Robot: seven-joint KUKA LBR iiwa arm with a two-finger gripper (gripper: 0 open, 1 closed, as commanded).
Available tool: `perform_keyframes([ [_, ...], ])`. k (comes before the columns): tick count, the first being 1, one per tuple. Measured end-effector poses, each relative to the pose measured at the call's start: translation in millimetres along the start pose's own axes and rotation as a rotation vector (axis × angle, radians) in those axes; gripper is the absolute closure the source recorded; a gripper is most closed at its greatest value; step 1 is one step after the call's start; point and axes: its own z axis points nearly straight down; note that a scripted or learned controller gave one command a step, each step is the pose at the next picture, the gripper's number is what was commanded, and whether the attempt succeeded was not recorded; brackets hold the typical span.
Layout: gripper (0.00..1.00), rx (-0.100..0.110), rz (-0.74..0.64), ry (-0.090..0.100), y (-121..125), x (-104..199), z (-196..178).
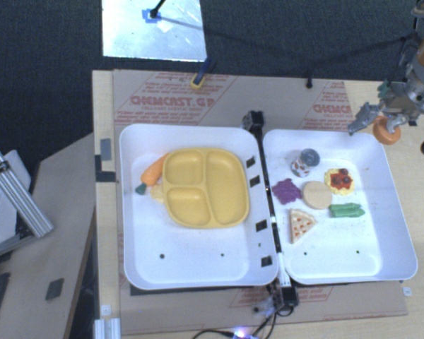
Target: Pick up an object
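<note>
Fingers on your gripper [367,119] hang spread and empty over the right bin's [392,189] far right corner. Toy foods cluster mid-bin, a pizza slice [301,224] nearest the front. Approach step, it seems; next, descend over one piece.

Small toy foods [316,194] clustered flat in the right bin [392,260].

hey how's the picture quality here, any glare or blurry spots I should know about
In the camera view, lighting is even and soft, with faint shadows under the yellow tray; the shiny metal sheet at the top shows bright glare; the arm and claw at upper right look slightly blurred; the small toy foods in the right bin are low in detail.
</note>
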Motion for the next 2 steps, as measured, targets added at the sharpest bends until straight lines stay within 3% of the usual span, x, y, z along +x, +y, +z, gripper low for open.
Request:
perform_keyframes([
  [1,0.0,-0.012,-0.003,-0.003,2,1,-8],
  [2,0.0,-0.008,-0.005,-0.002,6,10,40],
])
